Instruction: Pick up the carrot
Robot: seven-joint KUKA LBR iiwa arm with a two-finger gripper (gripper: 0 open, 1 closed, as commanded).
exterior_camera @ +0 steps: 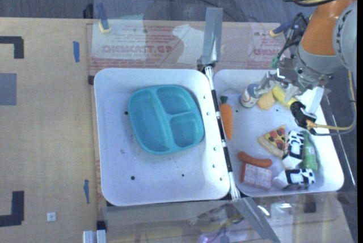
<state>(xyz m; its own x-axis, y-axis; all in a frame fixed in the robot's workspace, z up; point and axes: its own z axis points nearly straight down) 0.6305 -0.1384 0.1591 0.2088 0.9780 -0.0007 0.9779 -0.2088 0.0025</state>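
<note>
Carrot point(226, 118) lies in the right bin point(334, 177), hard against the bin's left wall and just beside the divider that separates it from the left bin point(108, 179), where a teal tray point(165, 119) sits. Its long axis runs nearly straight up and down the frame, parallel to that wall, with the green top at the far end and the orange tip pointing toward the near edge. The arm point(326, 32) hangs over the bin's far right corner, its gripper point(272, 86) low among a yellow piece point(266, 101) and a small round item point(248, 99), well apart from the carrot; whether its fingers are apart or together cannot be told from this angle. Reaching the carrot cleanly looks to call for a move leftward across the bin, then a turn of the wrist so the fingers close across the carrot's narrow width rather than along its length. The wall is the likely snag: one finger has to slip into the thin gap between carrot and wall, so a grasp around the thicker upper half, set slightly toward the bin's open side, seems the safer bet. A pizza slice point(273, 141), a sausage point(255, 159) and other toys lie nearer the bin's near right corner, clear of that path.
</note>
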